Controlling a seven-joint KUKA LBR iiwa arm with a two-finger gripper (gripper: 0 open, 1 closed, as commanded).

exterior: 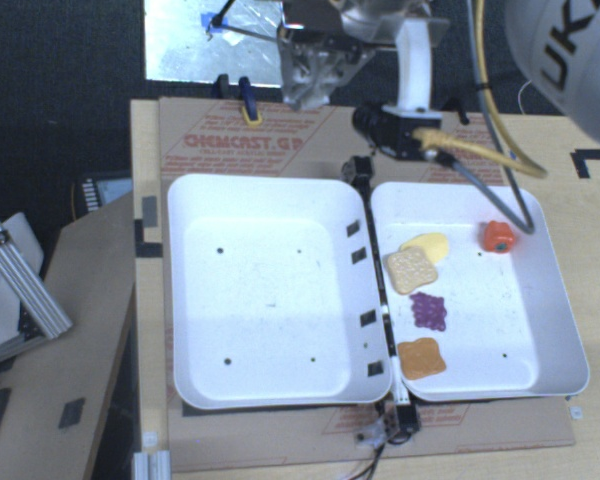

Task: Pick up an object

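Observation:
Several small items lie in the right bin (550,308): a red-orange piece (497,236) near the far right wall, a pale yellow piece (430,245), and a tan square cracker (411,269) touching it. A purple grape bunch (429,311) and an orange-brown slab (421,358) sit closer to the front, near the divider. My gripper (306,80) hangs high at the top of the view, beyond the far edge of the bins, well away from every item. Nothing shows in its grasp.
The left bin (270,288) sits beside the right one, joined along a middle rim with black clips (360,256). Cables and a yellow hose (480,153) trail over the far right corner. A blue-yellow clamp (248,103) stands at the bench's back edge.

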